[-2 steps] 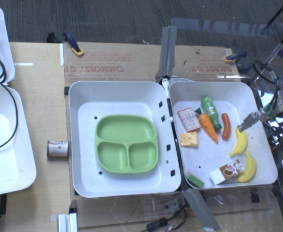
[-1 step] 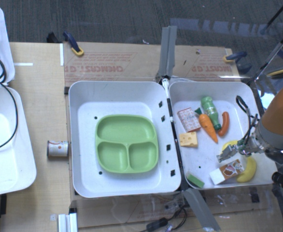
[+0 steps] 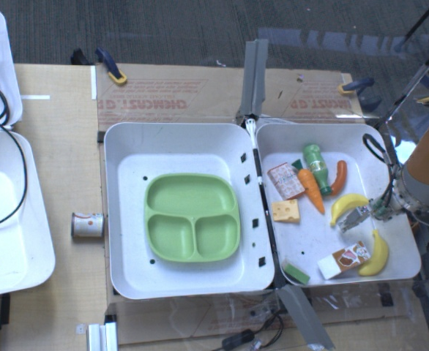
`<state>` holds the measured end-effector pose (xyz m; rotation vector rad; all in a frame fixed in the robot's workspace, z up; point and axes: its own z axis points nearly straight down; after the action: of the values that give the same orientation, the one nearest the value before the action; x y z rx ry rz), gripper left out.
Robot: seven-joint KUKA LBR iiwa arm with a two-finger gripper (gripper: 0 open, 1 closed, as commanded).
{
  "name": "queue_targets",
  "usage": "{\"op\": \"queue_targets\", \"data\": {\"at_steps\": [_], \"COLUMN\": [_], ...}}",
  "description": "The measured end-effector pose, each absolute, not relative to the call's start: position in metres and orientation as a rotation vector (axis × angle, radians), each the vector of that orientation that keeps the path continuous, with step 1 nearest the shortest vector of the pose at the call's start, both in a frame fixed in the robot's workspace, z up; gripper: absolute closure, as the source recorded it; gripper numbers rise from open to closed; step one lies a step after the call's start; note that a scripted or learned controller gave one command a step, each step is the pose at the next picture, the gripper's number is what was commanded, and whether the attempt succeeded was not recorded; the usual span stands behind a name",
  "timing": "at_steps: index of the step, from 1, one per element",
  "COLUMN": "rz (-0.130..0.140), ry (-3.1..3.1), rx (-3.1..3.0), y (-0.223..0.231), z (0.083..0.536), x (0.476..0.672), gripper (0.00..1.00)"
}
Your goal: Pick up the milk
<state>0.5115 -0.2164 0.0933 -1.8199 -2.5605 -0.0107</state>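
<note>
Gripper sits low in the right bin, fingers slightly apart with nothing between them, though it's small and blurry so hard to be sure. Milk, a small red-and-white carton, lies on its side near the bin's front edge, just below the gripper, not touching it. One banana lies just beside the carton on the right; another banana is right at the gripper. Further up: cheese wedge, carrot, green bottle, red snack packet, red chili. Left bin holds a green divided plate.
</note>
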Motion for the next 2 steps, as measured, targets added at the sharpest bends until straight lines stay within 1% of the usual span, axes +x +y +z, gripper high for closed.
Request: {"op": "queue_targets", "data": {"at_steps": [1,2], "rz": [0.001,0.002], "ry": [-2.495,-2.392], "rx": [-1.911,-2.033], "y": [-0.204,-0.187], "z": [0.219,0.100], "x": [0.511,0.477], "gripper": [0.00,0.00]}}
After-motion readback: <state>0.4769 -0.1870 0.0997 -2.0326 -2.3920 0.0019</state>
